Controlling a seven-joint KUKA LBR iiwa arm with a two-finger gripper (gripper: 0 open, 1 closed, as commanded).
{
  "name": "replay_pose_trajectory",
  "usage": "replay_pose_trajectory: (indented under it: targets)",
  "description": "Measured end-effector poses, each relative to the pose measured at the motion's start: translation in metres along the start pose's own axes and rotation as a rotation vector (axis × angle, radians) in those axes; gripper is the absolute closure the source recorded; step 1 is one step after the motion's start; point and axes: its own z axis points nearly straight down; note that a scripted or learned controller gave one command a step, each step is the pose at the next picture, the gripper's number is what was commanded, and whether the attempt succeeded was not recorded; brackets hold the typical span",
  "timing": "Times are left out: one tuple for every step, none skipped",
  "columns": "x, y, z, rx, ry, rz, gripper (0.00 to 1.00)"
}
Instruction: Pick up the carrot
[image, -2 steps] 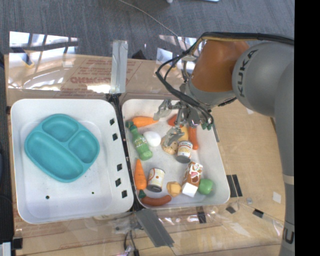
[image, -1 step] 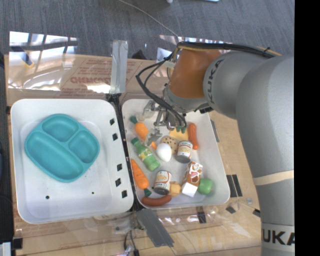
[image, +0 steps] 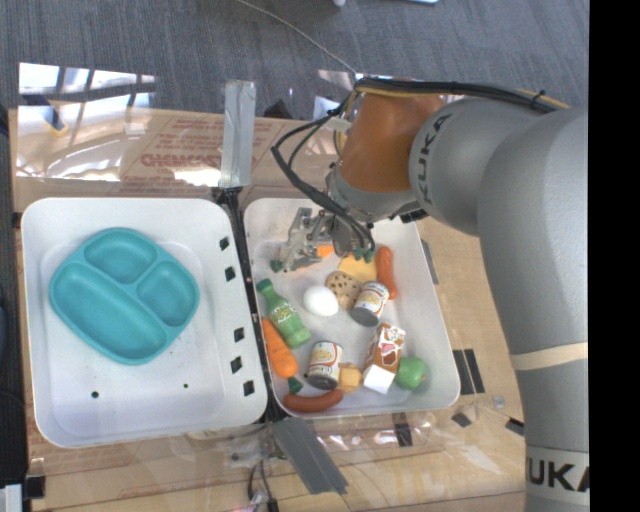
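Two white bins (image: 60, 400); one carrot (image: 278, 349), two cans (image: 324, 364).

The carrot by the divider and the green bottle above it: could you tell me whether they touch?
Touching. In the camera view the green bottle's base overlaps the upper end of the carrot, with no white bin floor visible between them.

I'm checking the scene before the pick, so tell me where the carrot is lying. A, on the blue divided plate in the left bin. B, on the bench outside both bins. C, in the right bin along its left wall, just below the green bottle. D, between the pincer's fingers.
C: the carrot lies in the right bin against its left wall, just below the green bottle.
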Motion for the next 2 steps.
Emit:
replay_pose_trajectory:
  targets:
    - [-0.001, 0.018, -0.082, -0.001, -0.001, -0.174, 1.00]
    - [0.101, -0.060, -0.067, -0.001, 0.008, -0.205, 1.00]
